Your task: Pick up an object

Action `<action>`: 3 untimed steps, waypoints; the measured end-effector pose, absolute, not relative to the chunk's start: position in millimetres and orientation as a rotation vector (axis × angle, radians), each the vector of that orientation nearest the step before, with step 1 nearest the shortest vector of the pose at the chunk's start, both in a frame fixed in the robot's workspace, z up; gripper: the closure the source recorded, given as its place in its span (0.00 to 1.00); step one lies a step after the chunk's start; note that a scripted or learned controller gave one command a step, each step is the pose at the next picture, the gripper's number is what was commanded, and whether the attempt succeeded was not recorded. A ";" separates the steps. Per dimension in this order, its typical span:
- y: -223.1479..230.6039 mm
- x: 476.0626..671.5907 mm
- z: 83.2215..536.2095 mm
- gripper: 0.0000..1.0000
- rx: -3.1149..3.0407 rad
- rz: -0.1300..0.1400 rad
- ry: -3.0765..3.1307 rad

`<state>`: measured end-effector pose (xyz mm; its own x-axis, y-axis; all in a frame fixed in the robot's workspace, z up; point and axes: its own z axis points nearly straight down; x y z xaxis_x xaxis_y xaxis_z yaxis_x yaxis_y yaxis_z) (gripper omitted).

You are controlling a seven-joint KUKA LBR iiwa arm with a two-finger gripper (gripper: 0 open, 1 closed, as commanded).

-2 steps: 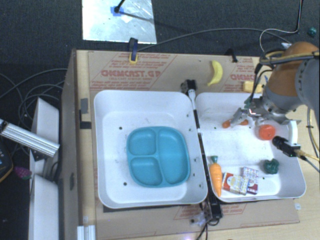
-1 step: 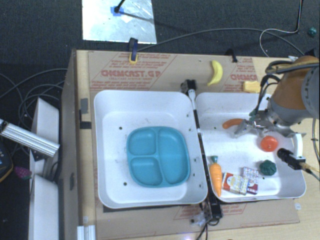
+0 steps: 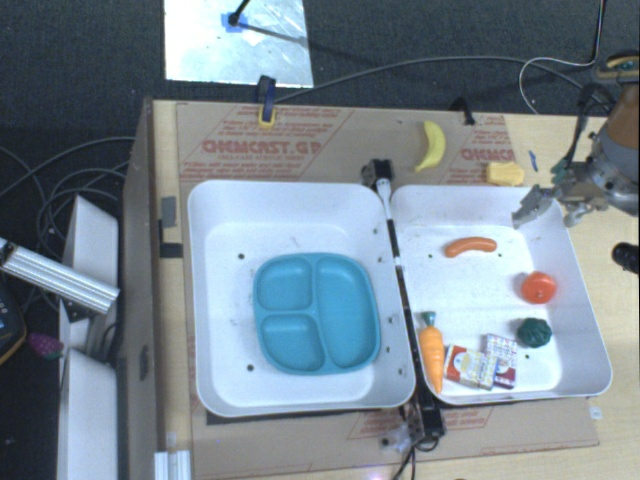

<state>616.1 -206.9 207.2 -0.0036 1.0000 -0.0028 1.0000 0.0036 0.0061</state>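
**Gripper spread and holding nothing above the right bin's far corner**

You see the gripper point(image 3: 548, 206) at the right side of the bench, hanging over the far right corner of the right bin point(image 3: 575, 268). Its two fingers point(image 3: 527, 211) look spread apart with nothing between them, though they are small and somewhat blurred here, so take that as likely rather than certain.

Your candidates for picking lie in the right bin. A sausage point(image 3: 470, 247) rests near the far wall, the item nearest the gripper. An orange ball point(image 3: 538, 287) sits by the right wall, and a dark green lump point(image 3: 534, 332) lies just below it. A carrot point(image 3: 431, 351) lies along the left wall, beside a red and white packet point(image 3: 482, 365) near the front edge.

The left bin point(image 3: 215, 268) holds a blue divided plate point(image 3: 317, 311). On the cardboard beyond the bins you see a banana point(image 3: 432, 146) and a yellow block point(image 3: 505, 174).
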 end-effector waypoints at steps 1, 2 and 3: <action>-206.3 585.3 124.3 0.00 2.221 -0.001 2.223; -206.4 560.2 93.6 0.00 2.220 0.001 2.222; -206.5 526.2 84.3 0.00 2.220 0.001 2.222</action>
